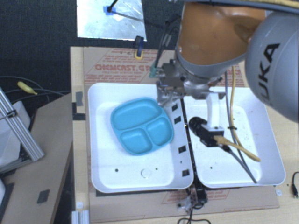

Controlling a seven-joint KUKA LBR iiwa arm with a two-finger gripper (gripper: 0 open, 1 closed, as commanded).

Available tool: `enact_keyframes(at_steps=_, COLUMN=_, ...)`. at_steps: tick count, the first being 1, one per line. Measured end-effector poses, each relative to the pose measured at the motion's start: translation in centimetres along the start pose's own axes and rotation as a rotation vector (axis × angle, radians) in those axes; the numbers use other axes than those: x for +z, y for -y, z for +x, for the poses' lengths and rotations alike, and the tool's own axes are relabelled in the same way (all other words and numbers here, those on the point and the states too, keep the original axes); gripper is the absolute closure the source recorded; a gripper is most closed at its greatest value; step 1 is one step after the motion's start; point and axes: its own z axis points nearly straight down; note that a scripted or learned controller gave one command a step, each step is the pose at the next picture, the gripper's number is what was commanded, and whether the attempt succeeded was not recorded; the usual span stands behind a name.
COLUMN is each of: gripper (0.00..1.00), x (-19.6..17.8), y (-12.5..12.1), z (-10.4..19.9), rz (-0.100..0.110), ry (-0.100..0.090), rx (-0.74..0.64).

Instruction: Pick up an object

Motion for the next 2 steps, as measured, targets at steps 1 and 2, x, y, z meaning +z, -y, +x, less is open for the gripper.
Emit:
enact_keyframes(at_steps=1, gripper=1.0, x=-3.8, y=2.4, z=-4.8, rz=0.0, ry=0.001, rx=0.011)
enact_keyframes(at_steps=2, gripper=1.0, x=-8.1, y=2.3, z=-8.1, rz=0.0, ry=0.001, rx=0.009)
